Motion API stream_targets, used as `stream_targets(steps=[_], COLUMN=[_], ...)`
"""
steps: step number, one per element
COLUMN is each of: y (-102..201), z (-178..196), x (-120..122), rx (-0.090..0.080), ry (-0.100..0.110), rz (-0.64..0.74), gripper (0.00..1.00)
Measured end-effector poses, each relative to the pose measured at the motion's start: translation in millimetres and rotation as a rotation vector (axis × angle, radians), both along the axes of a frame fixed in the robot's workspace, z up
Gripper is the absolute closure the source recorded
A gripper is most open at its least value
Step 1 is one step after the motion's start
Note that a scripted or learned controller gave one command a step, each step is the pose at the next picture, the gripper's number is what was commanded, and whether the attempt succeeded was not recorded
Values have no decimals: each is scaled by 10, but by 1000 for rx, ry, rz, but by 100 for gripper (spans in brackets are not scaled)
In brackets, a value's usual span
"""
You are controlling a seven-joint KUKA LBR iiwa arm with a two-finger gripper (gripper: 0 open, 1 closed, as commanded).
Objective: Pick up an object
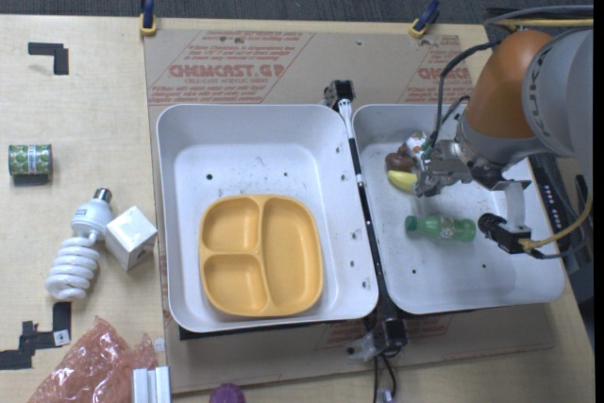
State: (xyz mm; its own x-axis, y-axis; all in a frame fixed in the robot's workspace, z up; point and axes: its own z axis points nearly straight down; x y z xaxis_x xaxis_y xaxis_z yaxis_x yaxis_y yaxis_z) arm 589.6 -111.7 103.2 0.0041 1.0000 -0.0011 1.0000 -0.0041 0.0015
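Two bins (pixel 179 203) (pixel 453 293), one plate (pixel 261 255) (yellow), one bottle (pixel 441 227)

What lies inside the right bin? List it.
The right bin holds a green bottle lying on its side and a yellow banana-like piece. The gripper covers part of a brownish item beside it.

A single fixed camera is mounted above the bench (pixel 85 99) and looks down at a slant — the far edge of the bench lies along the top of the frame, with dark floor beyond it. The field of view takes in both white bins: the left bin (pixel 170 203) sits near frame centre, the right bin (pixel 528 283) toward the right side. The arm (pixel 528 94) enters from the right edge. Stand-off is moderate — both bins and a strip of bench to their left fit in frame, and small items remain distinguishable
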Motion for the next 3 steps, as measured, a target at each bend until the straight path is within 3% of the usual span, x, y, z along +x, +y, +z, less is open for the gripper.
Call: stream_targets(steps=[1, 2, 3], y=[2, -4, -2], z=[0, 101, 101], x=[0, 7, 7], rx=[0, 0, 0], ry=[0, -1, -1], rz=[1, -1, 0], gripper=[0, 100, 0])
